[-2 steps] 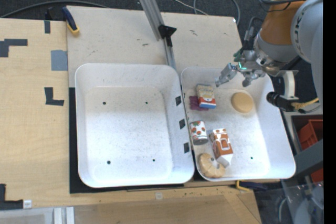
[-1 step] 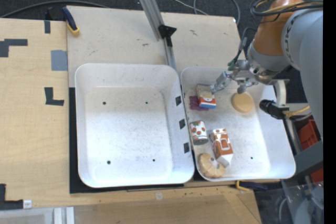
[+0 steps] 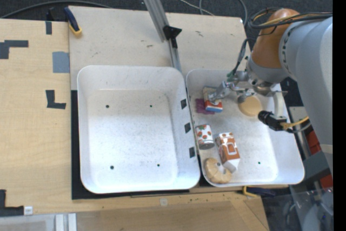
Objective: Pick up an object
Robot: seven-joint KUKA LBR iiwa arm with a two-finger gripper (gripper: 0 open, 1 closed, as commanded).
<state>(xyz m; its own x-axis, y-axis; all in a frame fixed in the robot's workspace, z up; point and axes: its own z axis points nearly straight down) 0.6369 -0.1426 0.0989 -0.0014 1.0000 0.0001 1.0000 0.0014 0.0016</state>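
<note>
Two white bins (image 3: 130,76) we see; five small things fill the right one. The gripper (image 3: 215,97) pinches a blue-red block (image 3: 213,107).

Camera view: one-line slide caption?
Gripper low over a small block in the right bin, beside cartons, a cookie and a tan disc.

small purple, red and blue box (image 3: 210,106), lying flat, right bin's (image 3: 281,162) upper left

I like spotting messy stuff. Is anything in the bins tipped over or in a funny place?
Yes. In the right bin, the orange-and-white carton lies on its side, and beside it the small spotted can looks tipped over too. The other pieces sit loosely scattered.
</note>
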